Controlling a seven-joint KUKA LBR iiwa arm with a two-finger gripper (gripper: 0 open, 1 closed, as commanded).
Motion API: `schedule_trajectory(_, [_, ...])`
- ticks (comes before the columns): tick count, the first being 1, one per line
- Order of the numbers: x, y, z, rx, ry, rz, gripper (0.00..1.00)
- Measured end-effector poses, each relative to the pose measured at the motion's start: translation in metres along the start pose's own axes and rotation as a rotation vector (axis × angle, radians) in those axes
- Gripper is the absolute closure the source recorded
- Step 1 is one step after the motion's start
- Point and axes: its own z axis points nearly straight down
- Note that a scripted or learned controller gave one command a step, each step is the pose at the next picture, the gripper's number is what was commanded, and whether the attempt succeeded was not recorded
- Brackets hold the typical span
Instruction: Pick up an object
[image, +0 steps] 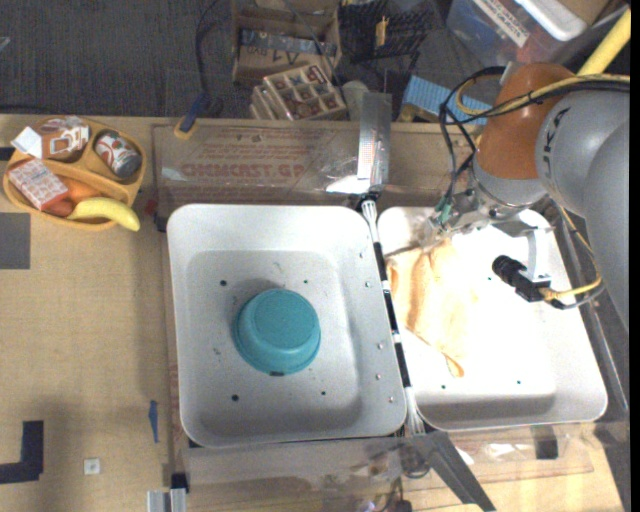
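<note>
The arm (560, 130) comes in from the upper right of the frame and bends down over the right bin (560, 395), so that its gripper (447, 217) is at the upper left corner of that bin. There it touches the top edge of a pale yellow cloth (432, 300), which lies spread along the left side of the right bin and looks a little lifted and stretched toward the gripper, as if its corner is pinched; I judge that the gripper is grasping the cloth, though the contact point is small and partly hidden by cables (470, 150). The cloth is probably taken at the edge because a flat cloth gives no other place to hold. In the left bin (200, 240), in the centre of the frame, a teal bowl (278, 331) stands upside down and well apart from the gripper. At the upper left, outside the bins, a yellow tray (20, 185) holds a banana (106, 210) and other toy food.
</note>
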Motion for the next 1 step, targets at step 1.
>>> schedule_trajectory(1, [0.0000,0.0001,-0.0001,0.000,0.000,0.000,0.00])
